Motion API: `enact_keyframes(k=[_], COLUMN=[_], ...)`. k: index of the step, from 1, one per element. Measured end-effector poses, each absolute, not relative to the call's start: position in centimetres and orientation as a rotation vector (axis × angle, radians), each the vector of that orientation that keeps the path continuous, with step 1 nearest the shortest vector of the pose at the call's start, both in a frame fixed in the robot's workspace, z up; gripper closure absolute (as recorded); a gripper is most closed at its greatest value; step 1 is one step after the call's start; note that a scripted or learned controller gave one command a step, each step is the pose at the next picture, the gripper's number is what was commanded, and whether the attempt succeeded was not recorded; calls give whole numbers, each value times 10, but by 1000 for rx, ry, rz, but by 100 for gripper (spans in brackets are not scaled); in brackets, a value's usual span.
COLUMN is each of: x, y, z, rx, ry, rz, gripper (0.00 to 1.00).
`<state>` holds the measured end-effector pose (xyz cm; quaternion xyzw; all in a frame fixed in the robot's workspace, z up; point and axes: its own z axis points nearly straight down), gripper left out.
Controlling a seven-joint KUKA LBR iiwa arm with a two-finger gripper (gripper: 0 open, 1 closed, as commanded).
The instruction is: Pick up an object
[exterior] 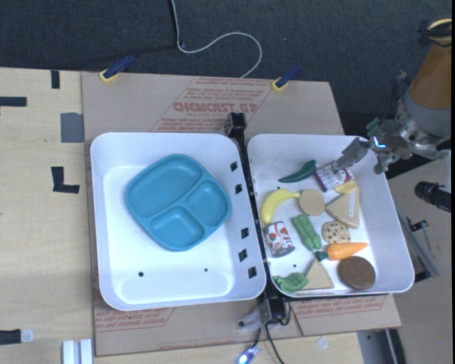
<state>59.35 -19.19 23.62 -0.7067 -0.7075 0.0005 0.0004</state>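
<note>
Over the right white bin point(379, 203), toward its 1 o'clock corner, the two-finger gripper point(354, 155) hangs; whether it is open or closed I cannot tell. Just below it, at roughly 7 o'clock, lies a small white-and-maroon packet point(332, 177), the likeliest target. Long axis runs about 2 to 8 o'clock, the upper end toward the gripper. Judged light, thin, probably slick-skinned and a bit crushable; best pinched across its short width mid-body. A green plastic pepper point(297, 173) sits close at its 9 o'clock, a tan wedge point(347, 207) at 5 o'clock.
</note>
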Motion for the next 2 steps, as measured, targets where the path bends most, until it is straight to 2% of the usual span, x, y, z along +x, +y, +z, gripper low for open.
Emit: enact_keyframes(k=[1, 2], x=[548, 549], y=[-157, -158], z=[352, 354], rx=[-2223, -2218], ry=[-2231, -2226], rz=[-9, 2], gripper=[0, 100])
